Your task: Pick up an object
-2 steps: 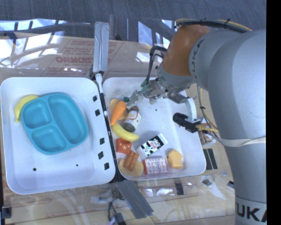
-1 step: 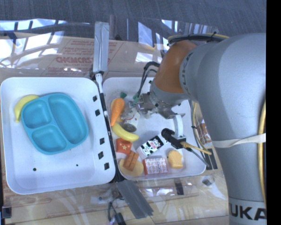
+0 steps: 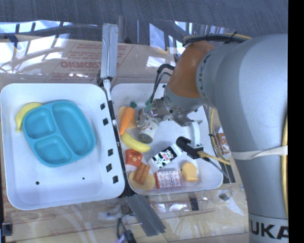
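Two white bins sit side by side. The left bin (image 3: 20, 186) holds one blue divided plate (image 3: 58, 132) and, at the plate's nine o'clock, one yellow banana (image 3: 24, 113). The right bin (image 3: 213, 178) holds one carrot (image 3: 126, 119), one banana (image 3: 135, 143), one cup (image 3: 147, 130), one cow-patterned carton (image 3: 163, 158), one red box (image 3: 168, 178) and several smaller foods. The gripper (image 3: 151, 113) hangs over the cup, at the carrot's three o'clock; its grasp cannot be told.

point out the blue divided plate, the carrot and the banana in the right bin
blue divided plate (image 3: 60, 132), camera view, centre ridge where its compartments meet
carrot (image 3: 126, 119), camera view, middle of its orange body
banana (image 3: 135, 143), camera view, middle of its yellow curve
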You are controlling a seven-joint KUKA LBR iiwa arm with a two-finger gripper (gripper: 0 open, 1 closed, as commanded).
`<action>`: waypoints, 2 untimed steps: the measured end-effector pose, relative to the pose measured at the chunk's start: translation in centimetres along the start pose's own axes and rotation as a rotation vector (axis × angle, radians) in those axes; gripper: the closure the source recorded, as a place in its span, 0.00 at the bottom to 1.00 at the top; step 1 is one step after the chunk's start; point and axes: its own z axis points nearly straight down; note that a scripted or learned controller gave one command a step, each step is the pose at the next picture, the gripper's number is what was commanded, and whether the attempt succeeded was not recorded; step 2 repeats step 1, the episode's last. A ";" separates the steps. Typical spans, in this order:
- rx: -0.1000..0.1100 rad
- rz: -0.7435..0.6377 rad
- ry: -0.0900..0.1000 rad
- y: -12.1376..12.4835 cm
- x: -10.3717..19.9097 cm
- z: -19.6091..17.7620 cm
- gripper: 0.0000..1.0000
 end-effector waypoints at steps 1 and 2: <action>-0.011 -0.026 -0.001 1.9 6.1 -9.4 1.00; -0.011 -0.026 -0.001 1.9 6.1 -9.4 1.00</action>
